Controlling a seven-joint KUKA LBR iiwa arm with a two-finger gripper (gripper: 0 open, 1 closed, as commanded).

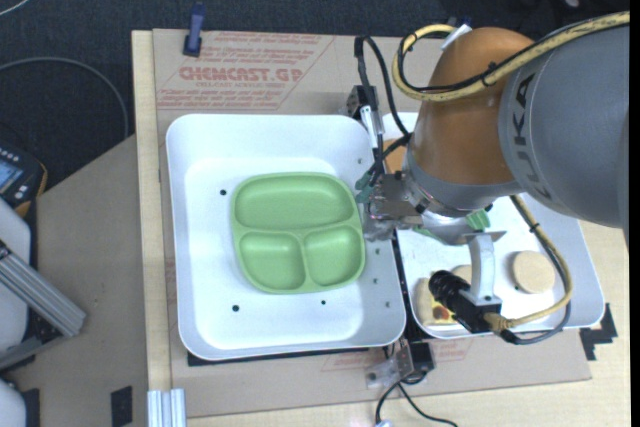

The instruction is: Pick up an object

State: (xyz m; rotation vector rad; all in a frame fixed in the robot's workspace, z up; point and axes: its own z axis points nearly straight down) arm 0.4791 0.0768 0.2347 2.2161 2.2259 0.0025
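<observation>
Hiding most of the right bin (590, 300), the arm (500, 130).

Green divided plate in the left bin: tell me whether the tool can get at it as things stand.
Probably yes. The green divided plate lies alone in the left bin, nothing on top of it, and the tool is already at its right edge.

We see a flat brown cardboard-covered bench (250, 75) printed with red lettering. Directly on it sit two shallow white plastic bins side by side, the left bin (195, 245) and the right bin (585, 265). A small blue clip (194, 31) grips the bench's far edge.
</observation>
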